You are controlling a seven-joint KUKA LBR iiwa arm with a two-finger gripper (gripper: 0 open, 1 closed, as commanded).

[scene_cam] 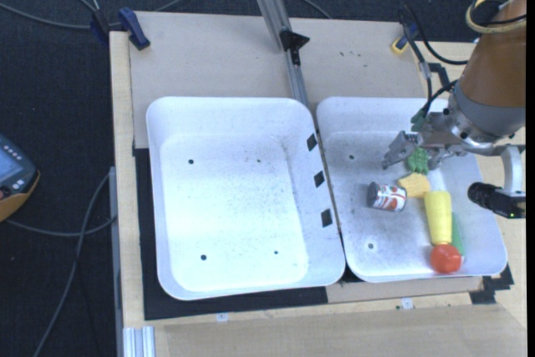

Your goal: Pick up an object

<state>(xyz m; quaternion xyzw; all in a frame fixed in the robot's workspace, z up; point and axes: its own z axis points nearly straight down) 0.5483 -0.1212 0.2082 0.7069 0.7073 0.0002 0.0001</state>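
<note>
My gripper (415, 156) hangs low over the back of the right bin (359, 263), open, its fingers spread either side of a small green thing (420, 161). Whether they touch it I cannot tell. Just in front of it lies a yellow block (413, 185). A red and white can (387, 196) lies on its side to the block's left. A yellow bottle-like thing (439, 216) stretches toward the front, ending beside a red ball-shaped fruit (446, 258).
The left bin (226, 196) sits alongside, parted from the right one by a rim with black clips (318, 178). A slanted metal rail (276, 4) crosses the back of the bench. Cables run over the dark floor at left.
</note>
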